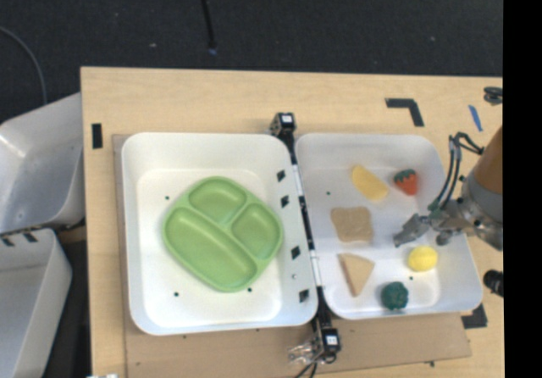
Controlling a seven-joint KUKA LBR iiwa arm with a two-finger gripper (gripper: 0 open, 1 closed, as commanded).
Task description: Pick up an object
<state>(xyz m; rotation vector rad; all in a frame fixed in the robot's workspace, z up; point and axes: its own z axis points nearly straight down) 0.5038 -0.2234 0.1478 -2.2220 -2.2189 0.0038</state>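
Beside the jaws [412, 230], a round yellow lemon-like toy [423, 259] lies ungrasped.

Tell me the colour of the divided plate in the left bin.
Light green. The divided plate shows best in the camera view, lying in the left bin.

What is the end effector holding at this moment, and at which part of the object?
Nothing. The end effector hangs over bare floor of the right bin, between the tan square and the yellow ball, with no object between its fingers.
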